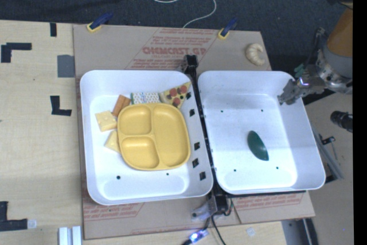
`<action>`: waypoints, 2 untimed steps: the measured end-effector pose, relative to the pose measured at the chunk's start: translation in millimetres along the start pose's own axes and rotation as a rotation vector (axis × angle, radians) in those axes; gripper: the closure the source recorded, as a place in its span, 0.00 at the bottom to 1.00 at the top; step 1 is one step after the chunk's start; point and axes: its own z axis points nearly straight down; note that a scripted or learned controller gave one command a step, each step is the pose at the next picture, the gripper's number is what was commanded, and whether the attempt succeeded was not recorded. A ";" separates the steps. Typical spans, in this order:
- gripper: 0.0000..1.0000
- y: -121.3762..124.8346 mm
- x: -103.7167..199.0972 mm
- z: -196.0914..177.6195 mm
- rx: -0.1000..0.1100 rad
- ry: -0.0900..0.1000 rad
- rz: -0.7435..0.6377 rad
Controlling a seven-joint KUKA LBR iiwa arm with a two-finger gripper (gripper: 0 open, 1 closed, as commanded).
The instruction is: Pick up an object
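Objects for picking lie in both bins. Seen from the overhead camera, the right bin (298,123) holds a single dark green oval piece (258,146), lying flat on the bin floor toward the near right part, well apart from the walls. The left bin (92,123) carries a yellow divided plate (153,136) with three compartments, resting roughly in the middle of the bin. Several small items sit tucked around the plate's far and left edges: a pale yellow cracker-like square (105,120) just beside the plate's left rim, an orange-brown strip (120,104) near it, and a pizza-slice toy (177,94) by the far right corner of the plate.

The arm enters from the right, and the claw (288,94) hangs over the far right rim of the right bin, apart from the green piece; whether it is spread or pressed together cannot be told, and nothing is seen in it.

Both bins sit on a cardboard sheet (166,51) on the tabletop (34,123). A beige lump (256,54) lies on the cardboard beyond the right bin.
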 end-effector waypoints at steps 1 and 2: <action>1.00 0.2 0.3 1.5 0.006 0.001 0.001; 1.00 15.9 43.5 5.1 0.007 0.003 -0.003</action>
